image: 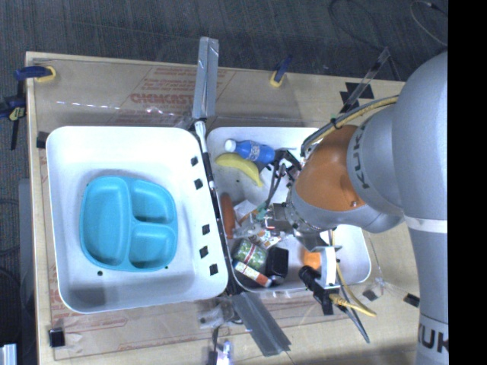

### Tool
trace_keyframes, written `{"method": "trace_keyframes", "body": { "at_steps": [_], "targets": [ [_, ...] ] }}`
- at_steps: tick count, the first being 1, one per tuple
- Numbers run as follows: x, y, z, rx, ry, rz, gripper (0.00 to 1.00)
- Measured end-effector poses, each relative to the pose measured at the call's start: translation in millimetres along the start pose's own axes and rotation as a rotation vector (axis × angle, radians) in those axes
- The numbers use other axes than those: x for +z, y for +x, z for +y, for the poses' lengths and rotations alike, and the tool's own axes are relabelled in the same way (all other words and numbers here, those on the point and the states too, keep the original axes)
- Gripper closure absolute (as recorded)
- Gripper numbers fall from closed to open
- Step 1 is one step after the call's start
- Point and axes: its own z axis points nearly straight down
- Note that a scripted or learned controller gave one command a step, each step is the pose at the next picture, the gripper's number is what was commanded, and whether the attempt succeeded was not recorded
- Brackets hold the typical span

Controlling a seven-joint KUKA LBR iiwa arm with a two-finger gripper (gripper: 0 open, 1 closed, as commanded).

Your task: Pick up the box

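The arm (358, 181) reaches from the right, wrist bent down over the right bin (358, 261). The claw (268, 228) is hidden under the wrist; its opening cannot be told. The box (251, 257) lies just below-left of it, the banana (242, 166) above.

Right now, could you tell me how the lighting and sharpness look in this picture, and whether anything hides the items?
In the camera view, light is even and soft; the left bin is bright white without harsh glare, and the blue tray casts only a faint shadow. The clear sheet on the bench shows mild reflections. Small items in the right bin look soft and cluttered, and the arm covers part of it.
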Motion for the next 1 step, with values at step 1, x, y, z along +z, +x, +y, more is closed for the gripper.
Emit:
{"method": "trace_keyframes", "body": {
  "at_steps": [1],
  "targets": [
    [-8.6,0.1,-0.1,-0.004,0.003,0.0,1.0]
  ]
}}
